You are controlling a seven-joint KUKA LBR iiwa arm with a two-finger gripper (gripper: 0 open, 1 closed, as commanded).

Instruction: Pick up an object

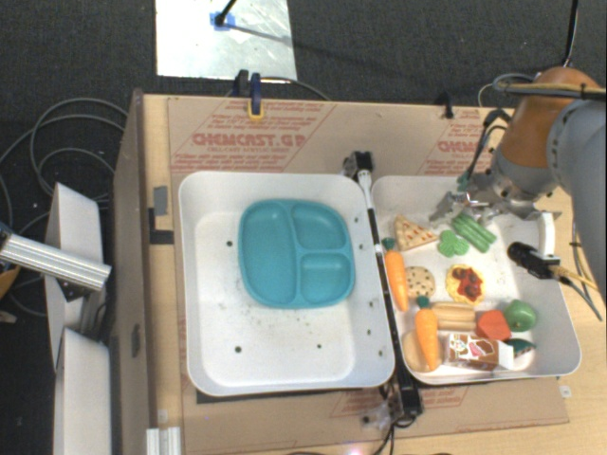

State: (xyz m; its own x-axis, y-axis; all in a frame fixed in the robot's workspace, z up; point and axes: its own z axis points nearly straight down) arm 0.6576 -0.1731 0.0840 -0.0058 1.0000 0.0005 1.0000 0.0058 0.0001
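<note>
The gripper (465, 207) hangs over the right bin (555, 282), beside the green pea pod (471, 230); its finger state cannot be told. Crowded toy food risks a glancing, empty grasp

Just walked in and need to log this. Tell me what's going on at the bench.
A grey KUKA arm reaches in from the right, its gripper low over the right bin, by the green toy vegetable. That bin holds toy food: carrots, a pizza slice, a cookie. A teal divided plate sits in the left bin. Nothing is visibly held.
</note>
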